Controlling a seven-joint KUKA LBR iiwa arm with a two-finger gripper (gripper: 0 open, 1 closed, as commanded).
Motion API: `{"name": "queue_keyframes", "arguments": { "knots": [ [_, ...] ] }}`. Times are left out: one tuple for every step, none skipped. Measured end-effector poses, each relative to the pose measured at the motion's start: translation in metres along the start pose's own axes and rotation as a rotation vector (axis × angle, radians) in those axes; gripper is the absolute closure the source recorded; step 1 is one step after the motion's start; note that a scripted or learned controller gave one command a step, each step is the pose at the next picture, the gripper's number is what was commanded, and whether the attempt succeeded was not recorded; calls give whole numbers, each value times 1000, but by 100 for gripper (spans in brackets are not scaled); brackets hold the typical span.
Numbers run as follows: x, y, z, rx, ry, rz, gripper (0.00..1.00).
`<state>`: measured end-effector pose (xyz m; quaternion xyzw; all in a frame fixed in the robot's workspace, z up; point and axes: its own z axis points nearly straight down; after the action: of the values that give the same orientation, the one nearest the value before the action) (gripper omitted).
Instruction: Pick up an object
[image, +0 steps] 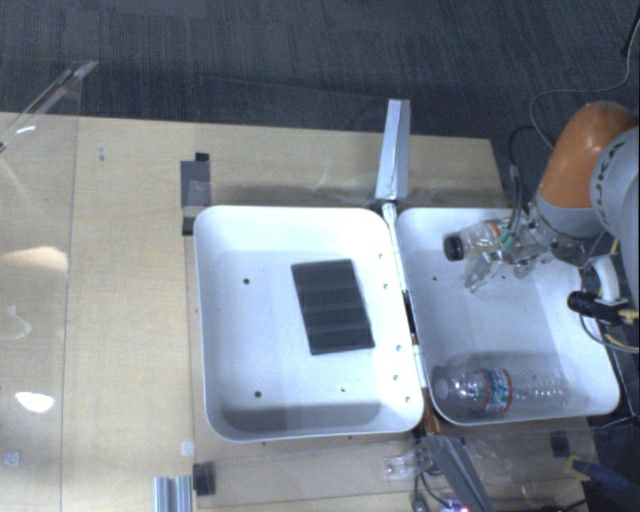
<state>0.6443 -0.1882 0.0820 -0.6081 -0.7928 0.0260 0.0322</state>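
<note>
Left bin (215, 330): a dark ribbed rectangular pad (332, 306) lies flat near its centre, slightly tilted. Right bin (600, 395): a clear plastic bottle (497, 388) lies on its side along the near wall. At the far side, a small clear bottle with a dark cap (472, 242) hangs above the bin floor, gripper (510, 250) fingers closed on it. The arm (590, 170) comes in from the right.
</note>
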Motion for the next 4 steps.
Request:
{"name": "queue_keyframes", "arguments": {
  "knots": [
    [-18, 3, -20, -26, 7, 141, 0],
    [-12, -1, -4, -12, -1, -112, 0],
    [-31, -3, 1, -13, 11, -111, 0],
    [-35, -1, -13, -31, -10, -115, 100]
  ]
}}
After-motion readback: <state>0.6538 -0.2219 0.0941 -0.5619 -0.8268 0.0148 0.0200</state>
